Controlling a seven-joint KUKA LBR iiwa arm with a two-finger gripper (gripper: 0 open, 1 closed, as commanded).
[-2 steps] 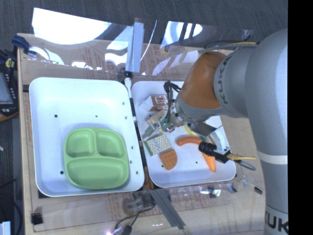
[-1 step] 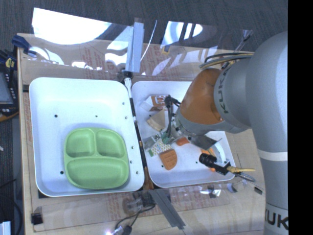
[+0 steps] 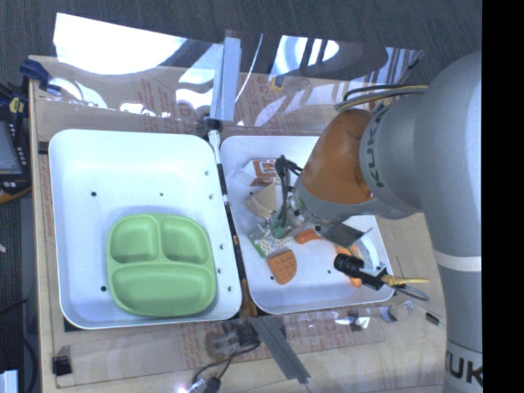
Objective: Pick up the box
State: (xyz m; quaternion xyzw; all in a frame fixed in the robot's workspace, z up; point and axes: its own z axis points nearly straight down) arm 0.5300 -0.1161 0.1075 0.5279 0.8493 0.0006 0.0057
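A small brown and white box [image 3: 264, 173] lies near the back left of the right bin [image 3: 327, 297], with a crumpled tan piece [image 3: 262, 201] just in front of it. My gripper [image 3: 281, 221] reaches down into this bin, right beside the tan piece and a little in front of the box. It hangs over a small white and green packet [image 3: 267, 241]. The grey and orange wrist hides the bin's middle and right side.
An orange waffle-patterned piece [image 3: 282, 266] lies at the front of the right bin, and a small orange bit [image 3: 304, 237] sits beside the gripper. The left bin [image 3: 74, 162] holds a green divided plate [image 3: 161, 265] at its front.
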